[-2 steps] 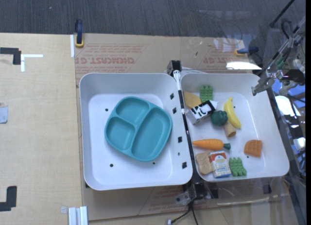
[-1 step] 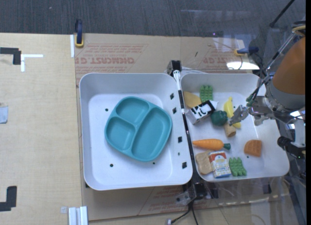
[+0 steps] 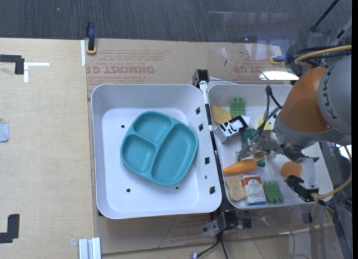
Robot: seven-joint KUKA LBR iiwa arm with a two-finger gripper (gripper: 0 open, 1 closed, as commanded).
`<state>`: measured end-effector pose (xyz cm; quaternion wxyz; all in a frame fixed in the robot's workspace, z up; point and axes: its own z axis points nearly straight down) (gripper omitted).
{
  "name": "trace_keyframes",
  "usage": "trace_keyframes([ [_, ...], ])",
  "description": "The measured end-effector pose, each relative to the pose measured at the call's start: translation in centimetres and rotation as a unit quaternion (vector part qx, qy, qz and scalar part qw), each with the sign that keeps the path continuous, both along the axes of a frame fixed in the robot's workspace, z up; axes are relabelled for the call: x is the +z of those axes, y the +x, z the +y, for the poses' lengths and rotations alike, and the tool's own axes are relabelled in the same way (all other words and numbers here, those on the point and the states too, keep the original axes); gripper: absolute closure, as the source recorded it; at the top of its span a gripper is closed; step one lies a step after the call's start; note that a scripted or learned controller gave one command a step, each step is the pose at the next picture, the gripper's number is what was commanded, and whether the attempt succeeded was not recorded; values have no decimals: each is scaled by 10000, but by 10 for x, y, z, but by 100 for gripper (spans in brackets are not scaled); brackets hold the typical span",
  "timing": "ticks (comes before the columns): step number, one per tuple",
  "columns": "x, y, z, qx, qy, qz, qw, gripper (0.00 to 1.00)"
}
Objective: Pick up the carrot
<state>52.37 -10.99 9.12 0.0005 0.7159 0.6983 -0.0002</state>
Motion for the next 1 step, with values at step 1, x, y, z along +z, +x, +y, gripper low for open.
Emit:
trace_keyframes([
  [1,0,-25,14,-1272,14,18,9919,0],
])
